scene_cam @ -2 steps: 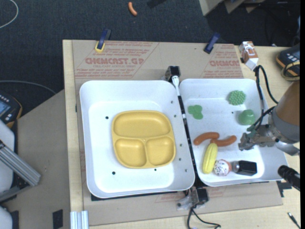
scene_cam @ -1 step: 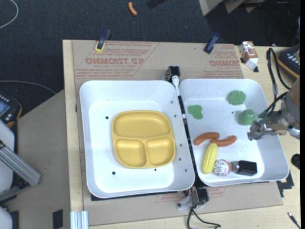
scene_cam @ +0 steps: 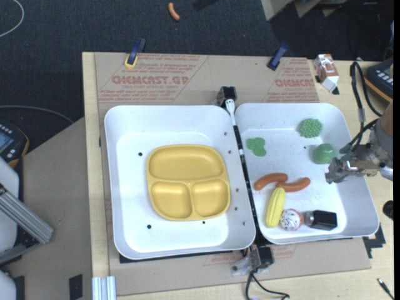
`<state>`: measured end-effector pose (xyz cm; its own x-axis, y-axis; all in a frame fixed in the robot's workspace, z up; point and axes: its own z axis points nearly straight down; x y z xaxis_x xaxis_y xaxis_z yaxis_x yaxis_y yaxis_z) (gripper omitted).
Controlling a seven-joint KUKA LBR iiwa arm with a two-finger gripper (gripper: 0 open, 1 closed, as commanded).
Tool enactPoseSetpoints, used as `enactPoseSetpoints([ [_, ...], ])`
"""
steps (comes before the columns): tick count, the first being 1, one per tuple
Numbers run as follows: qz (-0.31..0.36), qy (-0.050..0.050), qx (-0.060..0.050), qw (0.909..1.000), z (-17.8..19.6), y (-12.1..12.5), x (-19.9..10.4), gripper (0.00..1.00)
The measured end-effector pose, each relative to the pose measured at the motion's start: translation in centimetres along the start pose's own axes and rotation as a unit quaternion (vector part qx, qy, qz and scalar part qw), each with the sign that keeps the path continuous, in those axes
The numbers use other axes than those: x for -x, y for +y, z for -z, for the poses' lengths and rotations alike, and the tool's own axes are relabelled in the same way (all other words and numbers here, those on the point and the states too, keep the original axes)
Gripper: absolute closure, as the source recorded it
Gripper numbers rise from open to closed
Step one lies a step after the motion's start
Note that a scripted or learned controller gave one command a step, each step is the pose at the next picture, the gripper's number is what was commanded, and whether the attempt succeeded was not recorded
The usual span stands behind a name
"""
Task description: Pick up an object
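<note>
Dark carpet surrounds your counter (scene_cam: 187, 74), a cardboard-topped board carrying two white bins side by side. Your arm comes in low from the right, its gripper (scene_cam: 337, 170) over the right bin's (scene_cam: 359, 214) right-hand side, just beside one smooth green piece (scene_cam: 323, 153). You have one yellow divided tray (scene_cam: 187, 181) in the left bin (scene_cam: 125, 167). The right bin holds one bumpy green ball (scene_cam: 310, 127), one flat green piece (scene_cam: 255, 146), two sausages (scene_cam: 281, 182), one corn cob (scene_cam: 275, 206), one speckled ball (scene_cam: 289, 219) and one black block (scene_cam: 324, 219). You cannot tell how wide the fingers stand, and nothing shows between them
</note>
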<state>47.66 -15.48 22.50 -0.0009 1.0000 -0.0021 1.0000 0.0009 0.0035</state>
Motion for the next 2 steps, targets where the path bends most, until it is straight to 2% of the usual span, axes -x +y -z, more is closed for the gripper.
enactPoseSetpoints([
  [2,0.003,0.002,0.0,1.0,1.1,5.1,-10.0,1.0],
])
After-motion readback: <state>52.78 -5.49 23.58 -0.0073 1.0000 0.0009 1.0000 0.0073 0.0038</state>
